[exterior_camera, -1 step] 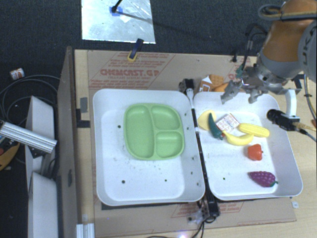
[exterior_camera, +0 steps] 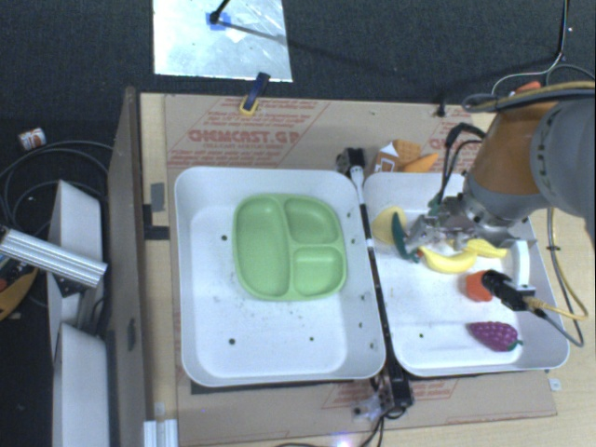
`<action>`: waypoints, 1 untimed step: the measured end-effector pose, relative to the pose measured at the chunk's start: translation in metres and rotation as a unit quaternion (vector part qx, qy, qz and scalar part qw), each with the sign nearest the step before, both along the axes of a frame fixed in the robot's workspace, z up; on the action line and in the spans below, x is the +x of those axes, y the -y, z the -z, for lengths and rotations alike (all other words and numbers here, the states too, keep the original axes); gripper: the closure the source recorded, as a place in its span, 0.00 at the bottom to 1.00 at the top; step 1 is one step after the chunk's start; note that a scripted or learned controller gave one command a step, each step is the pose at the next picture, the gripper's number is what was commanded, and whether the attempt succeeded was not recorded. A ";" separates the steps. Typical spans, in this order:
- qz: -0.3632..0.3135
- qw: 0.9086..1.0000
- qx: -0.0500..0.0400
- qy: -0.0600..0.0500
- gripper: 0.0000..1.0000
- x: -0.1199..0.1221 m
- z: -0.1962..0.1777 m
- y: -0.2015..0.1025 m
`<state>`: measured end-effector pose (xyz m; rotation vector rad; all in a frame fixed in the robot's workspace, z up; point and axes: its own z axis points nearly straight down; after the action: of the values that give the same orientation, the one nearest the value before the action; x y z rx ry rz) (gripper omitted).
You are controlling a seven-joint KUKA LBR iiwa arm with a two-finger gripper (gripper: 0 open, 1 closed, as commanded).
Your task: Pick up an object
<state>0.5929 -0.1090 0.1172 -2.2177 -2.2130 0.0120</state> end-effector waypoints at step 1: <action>-0.001 1.000 0.000 0.005 0.00 -0.006 0.035 -0.010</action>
<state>0.5864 -0.0988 0.0821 -2.2203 -2.2198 0.0014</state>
